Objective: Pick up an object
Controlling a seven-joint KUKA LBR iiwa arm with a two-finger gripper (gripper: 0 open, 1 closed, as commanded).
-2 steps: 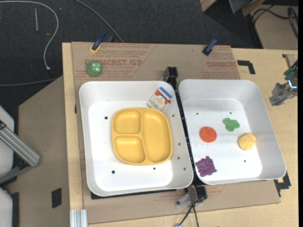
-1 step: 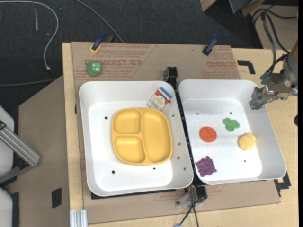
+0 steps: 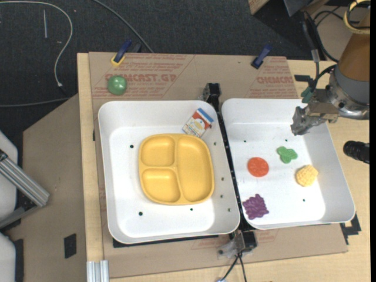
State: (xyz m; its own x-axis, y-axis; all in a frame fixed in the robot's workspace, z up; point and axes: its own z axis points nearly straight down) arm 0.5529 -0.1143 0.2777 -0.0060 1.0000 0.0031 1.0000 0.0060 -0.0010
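Right, hand point(image 3: 302, 124) sits over the back part of the right bin point(image 3: 335, 207), near its far right corner, hanging off the grey arm point(image 3: 352, 69) that comes in from the right. Can't tell whether the hand is spread or pressed together, it's a dark blurred lump from this angle, and nothing visibly sits between its tips. Candidate picks all lie in the right bin, toward the camera from the hand: green piece point(image 3: 286, 154) is nearest, just forward and slightly left of the hand; yellow bumpy piece point(image 3: 306, 175) a bit further forward; orange round piece point(image 3: 258, 167) forward and well to the left; purple cluster point(image 3: 255, 206) farthest, near the front left of that bin. So my read is the green piece is the obvious target, a short move toward the camera and down (its outline is irregular, no clear long axis I'd trust). Left bin point(image 3: 117, 216) holds a yellow divided tray point(image 3: 176, 169) and a small carton point(image 3: 198, 122) leaning at the back wall. A green ball point(image 3: 117, 85) lies out on the cardboard-covered surface point(image 3: 94, 157), well apart from everything. Height of the hand above the bin floor is hard to judge here.
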